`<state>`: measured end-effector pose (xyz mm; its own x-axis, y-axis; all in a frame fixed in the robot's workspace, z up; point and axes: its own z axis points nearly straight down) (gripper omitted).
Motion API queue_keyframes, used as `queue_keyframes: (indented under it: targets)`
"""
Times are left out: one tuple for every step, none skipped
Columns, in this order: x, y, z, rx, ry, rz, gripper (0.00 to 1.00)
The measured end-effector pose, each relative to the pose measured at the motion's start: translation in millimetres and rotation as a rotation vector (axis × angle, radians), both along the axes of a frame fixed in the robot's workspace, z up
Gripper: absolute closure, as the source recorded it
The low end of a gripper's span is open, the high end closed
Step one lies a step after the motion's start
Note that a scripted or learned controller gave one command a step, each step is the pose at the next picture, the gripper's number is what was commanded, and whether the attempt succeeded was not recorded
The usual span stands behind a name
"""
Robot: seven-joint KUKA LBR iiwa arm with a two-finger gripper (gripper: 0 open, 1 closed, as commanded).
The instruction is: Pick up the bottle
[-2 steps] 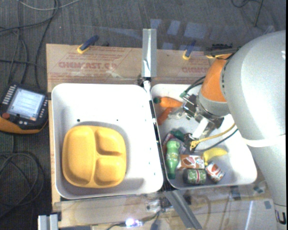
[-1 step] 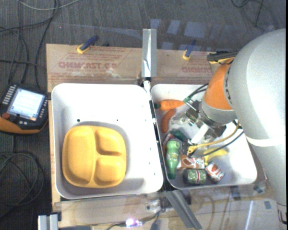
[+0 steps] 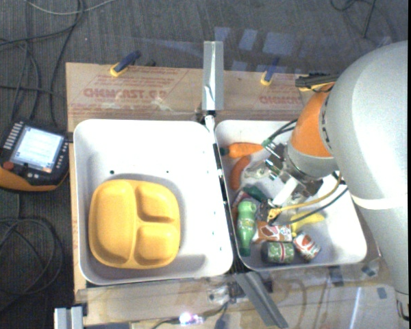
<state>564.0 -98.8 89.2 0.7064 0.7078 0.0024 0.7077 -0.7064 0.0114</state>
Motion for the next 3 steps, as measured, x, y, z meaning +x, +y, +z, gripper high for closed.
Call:
queue_keyframes:
  targets:
    - [-0.1,-0.1,-0.1,0.000,0.000,0.000,0.00]
    - [-0.2,-0.1,-0.1,0.000,0.000,0.000,0.00]
    - [-0.2,-0.1,-0.1,0.000,0.000,0.000,0.00]
